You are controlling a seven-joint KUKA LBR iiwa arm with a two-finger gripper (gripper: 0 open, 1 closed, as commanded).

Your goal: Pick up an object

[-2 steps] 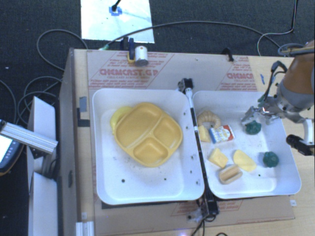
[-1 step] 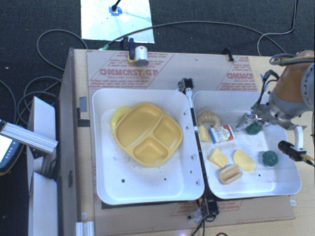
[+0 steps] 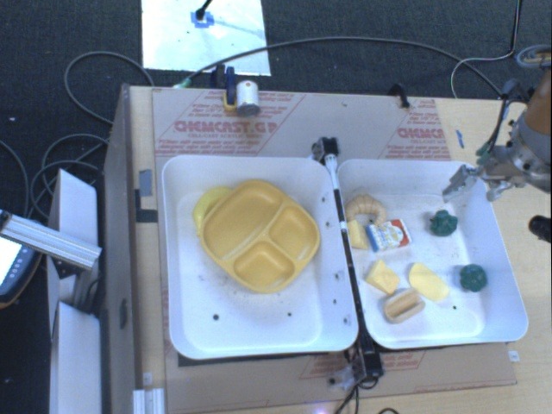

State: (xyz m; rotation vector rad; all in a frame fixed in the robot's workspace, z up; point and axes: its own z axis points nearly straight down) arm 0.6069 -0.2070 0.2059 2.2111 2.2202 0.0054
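Camera view shows the gripper (image 3: 477, 182) over the right bin's (image 3: 504, 313) far edge, fingers spread and holding nothing; the green toy (image 3: 444, 223) nearby awaits picking.

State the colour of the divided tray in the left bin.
Yellow, in the camera view: divided tray.

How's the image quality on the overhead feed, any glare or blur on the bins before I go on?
Camera view: even lighting, soft shadows; the white right bin and left bin are bright but not washed out. Small items such as the green piece look soft, low in detail. The hand at the right edge is slightly blurred.
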